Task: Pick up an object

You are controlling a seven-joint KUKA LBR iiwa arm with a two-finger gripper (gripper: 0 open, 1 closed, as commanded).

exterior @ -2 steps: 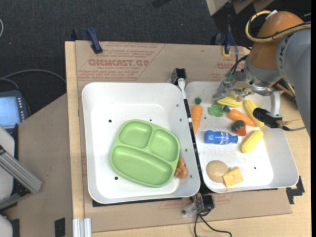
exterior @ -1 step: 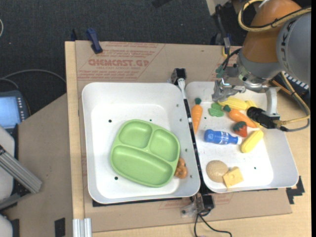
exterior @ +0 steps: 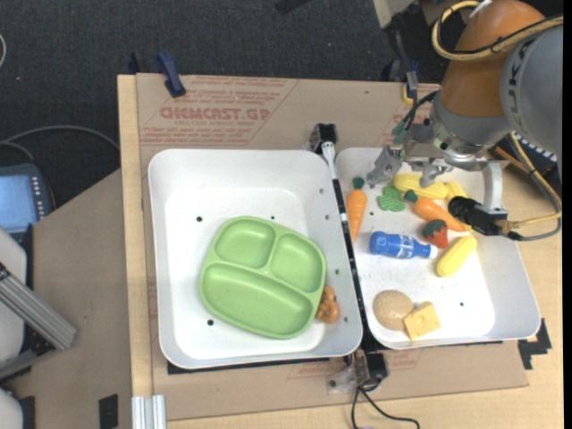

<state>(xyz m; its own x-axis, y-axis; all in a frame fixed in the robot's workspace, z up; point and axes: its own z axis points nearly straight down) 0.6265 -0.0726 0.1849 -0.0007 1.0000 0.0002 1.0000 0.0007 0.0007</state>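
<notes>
gripper (exterior: pixel 407 159) over right bin (exterior: pixel 500 315), grasp state I cannot tell | risk: I fear crowded toys deflect it; yellow piece (exterior: pixel 427 186) slips

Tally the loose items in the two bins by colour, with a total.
Green: 2, divided plate, small leafy piece
Orange: 2, carrot, carrot
Yellow: 3, banana, cheese wedge, piece under the gripper
Blue: 1, bottle
Red: 1, piece
Tan or brown: 2, round cookie, nugget
Total: 11
</notes>
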